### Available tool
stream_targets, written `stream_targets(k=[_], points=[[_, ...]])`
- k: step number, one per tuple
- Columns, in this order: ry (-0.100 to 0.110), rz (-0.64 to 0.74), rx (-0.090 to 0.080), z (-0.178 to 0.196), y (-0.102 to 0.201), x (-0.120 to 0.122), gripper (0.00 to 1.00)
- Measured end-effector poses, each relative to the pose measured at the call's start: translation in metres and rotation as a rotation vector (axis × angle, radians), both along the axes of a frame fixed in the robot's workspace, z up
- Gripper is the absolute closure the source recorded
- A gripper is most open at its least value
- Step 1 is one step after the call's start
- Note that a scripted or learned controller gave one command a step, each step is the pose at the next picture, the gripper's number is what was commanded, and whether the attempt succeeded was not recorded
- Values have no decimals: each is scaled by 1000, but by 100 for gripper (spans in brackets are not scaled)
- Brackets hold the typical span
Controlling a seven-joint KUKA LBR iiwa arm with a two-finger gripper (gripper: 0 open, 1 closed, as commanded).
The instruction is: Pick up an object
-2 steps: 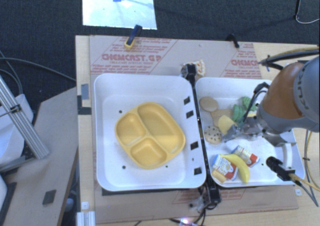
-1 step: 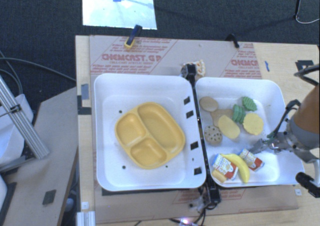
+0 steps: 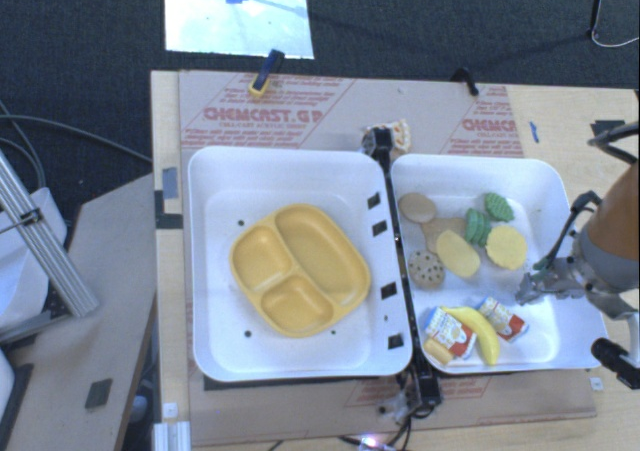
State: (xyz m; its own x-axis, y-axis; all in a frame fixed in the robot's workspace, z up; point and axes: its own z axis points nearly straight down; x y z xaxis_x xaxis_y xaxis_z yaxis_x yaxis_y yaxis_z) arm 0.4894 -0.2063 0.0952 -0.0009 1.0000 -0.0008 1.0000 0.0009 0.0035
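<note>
The right bin (image 3: 545,179) holds a bunch of toy foods. A yellow banana (image 3: 478,331) lies near the front, touching a red and white packet (image 3: 451,335) on its left, with another small packet (image 3: 503,317) just beside it on the right. A spotted cookie (image 3: 426,268) sits near the bin's left wall. A yellow potato shape (image 3: 458,253) and a round yellow piece (image 3: 506,246) lie in the middle. Two green pieces (image 3: 487,217) sit behind them, and a tan round piece (image 3: 417,207) is at the back left.

The gripper (image 3: 532,289) hangs over the right side of this bin, near the small packet but not touching any food. I cannot tell if it is open or shut.

The left bin (image 3: 290,164) holds a yellow tray (image 3: 298,267) with three parts. Both bins rest on the worktop (image 3: 330,104).
</note>
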Motion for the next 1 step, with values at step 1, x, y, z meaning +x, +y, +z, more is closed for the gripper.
stream_targets(k=[1], points=[[-2, 0, 0, 11, 0, 1, 100]])
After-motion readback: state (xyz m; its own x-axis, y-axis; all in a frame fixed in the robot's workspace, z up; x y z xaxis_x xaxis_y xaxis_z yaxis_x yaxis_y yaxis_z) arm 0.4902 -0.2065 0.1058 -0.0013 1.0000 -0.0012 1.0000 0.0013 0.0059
